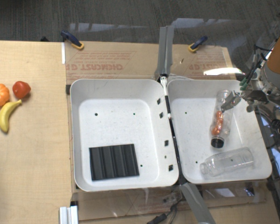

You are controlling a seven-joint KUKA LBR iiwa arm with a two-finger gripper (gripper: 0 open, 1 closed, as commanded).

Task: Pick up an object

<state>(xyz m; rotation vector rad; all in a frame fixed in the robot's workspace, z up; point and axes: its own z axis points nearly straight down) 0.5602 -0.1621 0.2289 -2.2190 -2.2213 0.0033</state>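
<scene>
A: Left bin [79,125]?
B: 1 black ribbed block [114,161].
A: Right bin [186,167]?
B: 2 bottles: orange-filled bottle [220,119], clear bottle [227,161]. Gripper [234,99] at the first bottle's top; finger state cannot be told.

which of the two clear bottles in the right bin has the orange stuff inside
The upper bottle, with the black cap, lying by the gripper. The other bottle, near the bin's front wall, looks plain clear.

Two bins side by side on the worktop [28,171].
Left bin [79,139]: ridged mat [114,161] near front. Right bin [191,167]: bottle [220,120] at centre, second bottle [227,162] lying before it. Fruit [8,104] well left of both bins.
</scene>
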